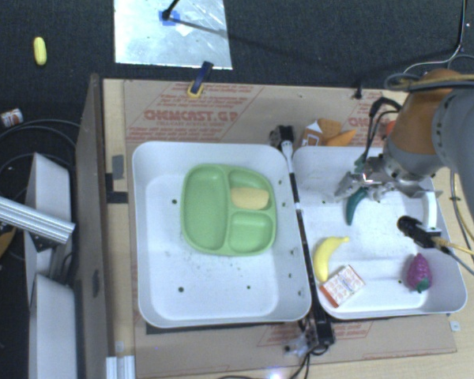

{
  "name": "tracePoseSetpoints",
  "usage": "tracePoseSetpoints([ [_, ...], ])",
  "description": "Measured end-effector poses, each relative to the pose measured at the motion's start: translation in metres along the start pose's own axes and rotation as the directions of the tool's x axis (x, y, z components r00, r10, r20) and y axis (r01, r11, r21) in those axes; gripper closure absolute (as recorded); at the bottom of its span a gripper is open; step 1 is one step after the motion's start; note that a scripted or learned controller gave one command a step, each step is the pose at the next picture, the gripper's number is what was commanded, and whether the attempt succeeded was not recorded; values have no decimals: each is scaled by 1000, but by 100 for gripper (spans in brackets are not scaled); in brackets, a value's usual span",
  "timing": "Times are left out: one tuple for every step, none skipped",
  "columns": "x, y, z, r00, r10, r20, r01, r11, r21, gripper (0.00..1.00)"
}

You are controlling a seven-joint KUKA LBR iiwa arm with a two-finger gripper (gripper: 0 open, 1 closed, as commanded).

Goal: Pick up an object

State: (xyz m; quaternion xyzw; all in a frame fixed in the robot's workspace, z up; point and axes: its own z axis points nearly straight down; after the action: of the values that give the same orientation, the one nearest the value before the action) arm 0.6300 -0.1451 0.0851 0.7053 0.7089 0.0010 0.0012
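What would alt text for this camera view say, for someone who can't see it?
A grey robot arm's end effector hangs over the right bin, by a teal object; a banana, small box and purple fruit lie nearby. The left bin holds a green divided plate with a yellow item.

Dark carpet floor (55,14), cardboard-topped bench (221,105)

High slanted view over both bins (221,310)
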Motion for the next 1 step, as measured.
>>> tracePoseSetpoints([
  [-3,5,0,1000,0,0,0,1000,-1,0],
])
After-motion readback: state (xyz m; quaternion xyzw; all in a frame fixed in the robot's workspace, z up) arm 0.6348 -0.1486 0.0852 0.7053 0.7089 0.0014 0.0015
